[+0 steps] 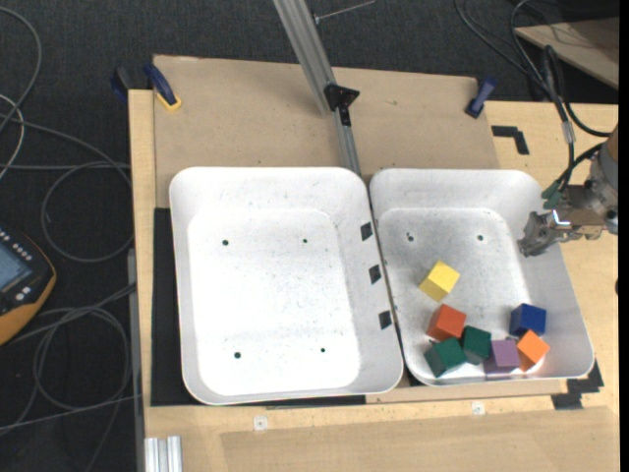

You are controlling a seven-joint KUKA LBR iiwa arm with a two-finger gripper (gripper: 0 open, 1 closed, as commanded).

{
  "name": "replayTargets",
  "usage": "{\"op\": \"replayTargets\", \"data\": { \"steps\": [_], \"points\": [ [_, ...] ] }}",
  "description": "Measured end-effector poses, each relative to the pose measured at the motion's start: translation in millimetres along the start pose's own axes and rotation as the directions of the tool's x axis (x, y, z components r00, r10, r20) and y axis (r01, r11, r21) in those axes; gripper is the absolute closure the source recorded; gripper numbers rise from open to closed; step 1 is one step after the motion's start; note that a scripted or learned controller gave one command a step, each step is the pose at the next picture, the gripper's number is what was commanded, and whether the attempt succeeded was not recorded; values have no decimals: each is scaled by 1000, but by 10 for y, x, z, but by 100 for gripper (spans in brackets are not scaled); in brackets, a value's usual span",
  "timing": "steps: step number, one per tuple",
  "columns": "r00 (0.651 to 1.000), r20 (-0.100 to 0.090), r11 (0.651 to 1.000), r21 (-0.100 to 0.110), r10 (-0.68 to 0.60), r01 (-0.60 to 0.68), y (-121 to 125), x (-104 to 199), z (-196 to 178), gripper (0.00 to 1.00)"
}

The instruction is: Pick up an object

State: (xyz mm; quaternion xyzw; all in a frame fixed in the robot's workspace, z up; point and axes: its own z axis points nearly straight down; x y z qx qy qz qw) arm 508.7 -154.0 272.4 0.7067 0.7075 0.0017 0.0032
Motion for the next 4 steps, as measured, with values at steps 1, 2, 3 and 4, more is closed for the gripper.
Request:
{"op": "replayTargets", "data": {
  "steps": [1,2,3,4],
  "points": [
    [1000,-3,1000,5,-6,6,282,511,131,100],
    [1000,-4,1000,4,-7,7,547,1101,190,100],
    [1000,-4,1000,4,-6,6,794,1565,132,100],
    [1000,-4,1000,4,-5,5,1034,1981,160,100]
  ]
}}
